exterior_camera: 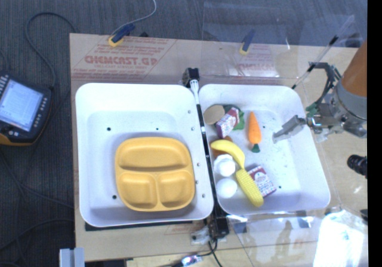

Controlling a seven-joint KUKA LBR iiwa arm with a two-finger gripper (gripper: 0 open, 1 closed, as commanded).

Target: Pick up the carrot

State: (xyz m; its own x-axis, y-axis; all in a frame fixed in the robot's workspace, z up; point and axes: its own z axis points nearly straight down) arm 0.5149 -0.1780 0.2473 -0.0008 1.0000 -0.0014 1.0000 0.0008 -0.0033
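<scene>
The gripper [289, 129] hangs over the right bin [301, 161] near its right wall, and whether it is open or closed cannot be told from this angle; nothing shows between its tips. The carrot [254, 128] lies just to the left of the gripper, apart from it, orange tip pointing away up the bin and green end below. Further left sit a small carton [227, 122], a banana [228, 149], two eggs [225, 176] and corn [249, 187]; a yellow tray [155, 173] fills the left bin [101, 110].
</scene>
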